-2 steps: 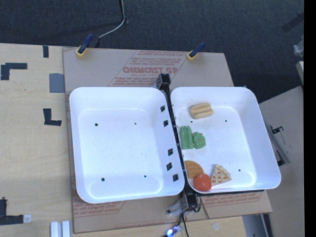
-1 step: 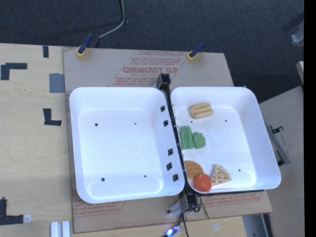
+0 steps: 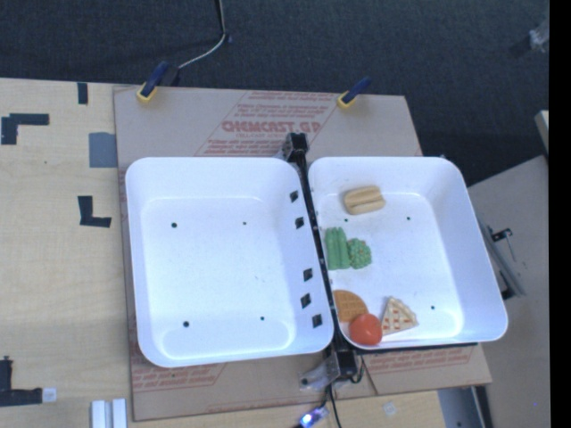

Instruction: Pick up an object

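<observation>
Two shallow white bins sit side by side on a brown cardboard sheet, which lies on the pale wooden bench. The left bin shows its white floor with a few small dark dots. The right bin holds all five toy food pieces, gathered toward its left wall.

Largest of them is the green vegetable, at about 9 o'clock in the right bin, just beside the shared divider. The tan bun lies flat at about 11 o'clock, apart from the green piece. At about 7 o'clock, an orange-brown disc lies against the bin's sloped wall. The waffle-patterned wedge rests near 6 o'clock, with its point toward 12. The red tomato sits between the disc and the wedge, touching or nearly touching both.

At the sheet's far edge, two yellow-and-blue clamps grip the cardboard: one at the 11 o'clock corner, the other near 1 o'clock.
</observation>
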You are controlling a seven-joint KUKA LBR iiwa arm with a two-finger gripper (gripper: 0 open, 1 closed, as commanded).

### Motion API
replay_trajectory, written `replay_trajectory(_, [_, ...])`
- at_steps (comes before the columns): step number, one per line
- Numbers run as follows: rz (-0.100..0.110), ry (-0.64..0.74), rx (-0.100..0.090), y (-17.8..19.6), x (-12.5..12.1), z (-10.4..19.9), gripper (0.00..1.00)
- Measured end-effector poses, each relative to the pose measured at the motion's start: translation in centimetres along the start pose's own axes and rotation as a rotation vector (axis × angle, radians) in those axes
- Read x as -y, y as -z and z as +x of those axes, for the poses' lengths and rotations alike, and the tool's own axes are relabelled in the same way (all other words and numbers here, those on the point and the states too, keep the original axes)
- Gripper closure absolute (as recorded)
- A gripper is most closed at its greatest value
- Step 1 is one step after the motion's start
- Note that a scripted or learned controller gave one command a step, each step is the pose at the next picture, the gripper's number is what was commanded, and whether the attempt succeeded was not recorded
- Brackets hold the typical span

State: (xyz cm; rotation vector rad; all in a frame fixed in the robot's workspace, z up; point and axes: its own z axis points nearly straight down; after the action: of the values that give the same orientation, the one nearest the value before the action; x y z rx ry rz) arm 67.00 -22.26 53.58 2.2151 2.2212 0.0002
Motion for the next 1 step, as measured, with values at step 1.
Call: replay_trajectory(1, [0.004,-0.001,-0.001,-0.11,0.12,-0.01,1.0])
